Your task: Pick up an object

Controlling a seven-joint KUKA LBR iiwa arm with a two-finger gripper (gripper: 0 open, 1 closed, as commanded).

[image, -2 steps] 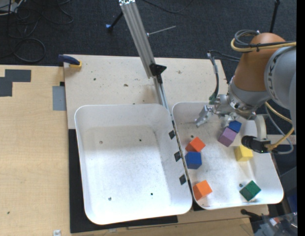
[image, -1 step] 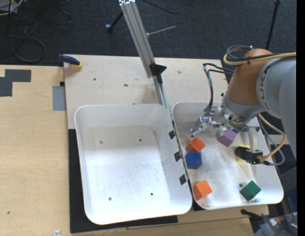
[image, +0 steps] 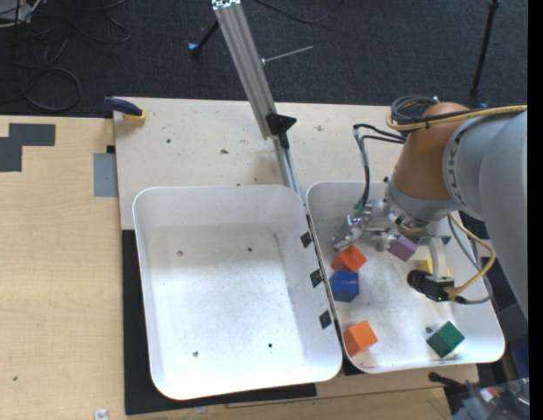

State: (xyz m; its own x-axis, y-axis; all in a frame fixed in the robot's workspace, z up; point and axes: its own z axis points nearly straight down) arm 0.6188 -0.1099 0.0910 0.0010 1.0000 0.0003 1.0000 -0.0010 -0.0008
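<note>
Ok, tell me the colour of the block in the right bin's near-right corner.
Green block, seen in the camera view.

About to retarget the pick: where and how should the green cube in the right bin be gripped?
Grip the green cube across two opposite flat side faces, coming straight down from above. It sits turned at an angle to the right bin walls, so the end effector would probably need rotating to match. It lies apart from the other blocks but close to the near wall, which could crowd one finger.

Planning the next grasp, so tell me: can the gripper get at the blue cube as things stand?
Probably yes. The gripper hangs in the right bin just above the blue cube; only an orange block beside the cube crowds the approach.
</note>
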